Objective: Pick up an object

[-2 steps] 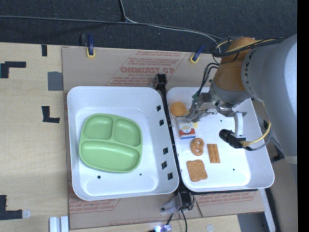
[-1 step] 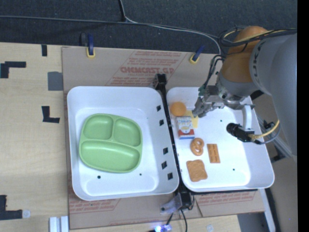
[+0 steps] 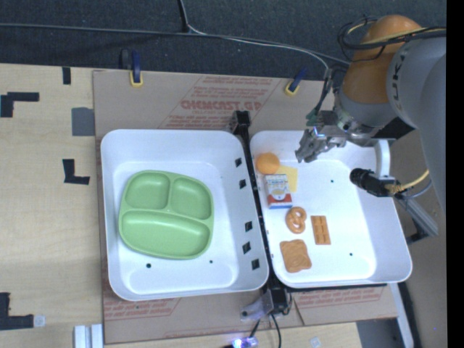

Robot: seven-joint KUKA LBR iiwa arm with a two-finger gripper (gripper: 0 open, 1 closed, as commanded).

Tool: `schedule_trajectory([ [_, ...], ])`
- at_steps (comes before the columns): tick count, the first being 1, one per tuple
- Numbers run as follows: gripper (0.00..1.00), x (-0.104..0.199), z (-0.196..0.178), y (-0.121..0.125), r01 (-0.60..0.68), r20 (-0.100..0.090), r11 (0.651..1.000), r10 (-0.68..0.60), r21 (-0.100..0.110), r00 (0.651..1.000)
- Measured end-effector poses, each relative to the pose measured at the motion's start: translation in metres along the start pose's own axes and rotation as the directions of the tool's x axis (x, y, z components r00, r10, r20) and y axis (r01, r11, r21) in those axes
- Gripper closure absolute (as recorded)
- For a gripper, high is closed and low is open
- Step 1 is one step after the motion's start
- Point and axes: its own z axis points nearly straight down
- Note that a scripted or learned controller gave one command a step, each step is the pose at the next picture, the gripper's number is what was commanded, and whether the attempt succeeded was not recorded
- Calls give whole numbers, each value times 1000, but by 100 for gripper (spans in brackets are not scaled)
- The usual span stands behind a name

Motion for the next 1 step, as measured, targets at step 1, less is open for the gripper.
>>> schedule_trajectory([
  [1,100,0,-53,1,0,0,1000,0,-1,1000],
])
